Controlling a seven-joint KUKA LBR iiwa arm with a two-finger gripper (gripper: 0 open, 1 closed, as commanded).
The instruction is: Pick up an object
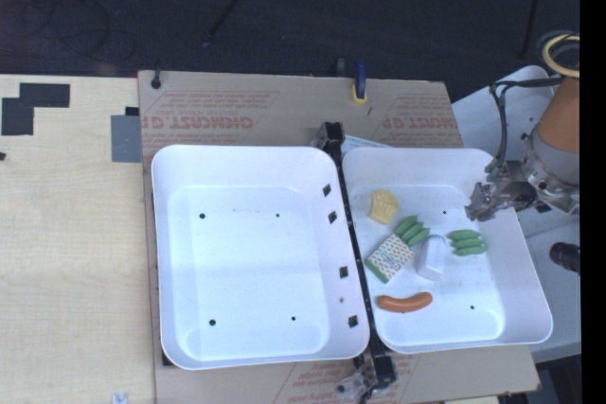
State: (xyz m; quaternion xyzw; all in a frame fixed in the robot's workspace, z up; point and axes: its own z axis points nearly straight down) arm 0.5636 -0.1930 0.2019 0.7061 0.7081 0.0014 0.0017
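The pale wooden counter (66, 251) is the biggest thing here. A brown cardboard sheet with red letters (284, 114) lies on it, likely to give the bins a flat bed. Behind it the room is dark, with thin cables on the floor.

Two wide, shallow white plastic bins sit side by side on the cardboard, touching in the middle, where black clips hold them together. The left bin (170, 203) has just small dark dots on its floor. The right bin (516, 284) has all the toys in it, so that is where the picking should happen.

The big grey arm with the orange band (568, 123) comes in from the right. Its metal gripper (490, 200) hangs at the right bin's far right side, over the rim. I cannot tell if the jaws are spread or pressed together. Nothing shows between them.

Now the small things, bunched near the middle of the right bin. There is a green and white patterned box (389, 256), and a small white block (431, 255) just beside it. Near the front lies an orange toy sausage (404, 302). A yellow cheese-like chunk (383, 206) sits further back. A green pea pod (410, 229) lies by the box. Another green pea pod (466, 242) is closest to the gripper, so I guess it is the easiest pick.
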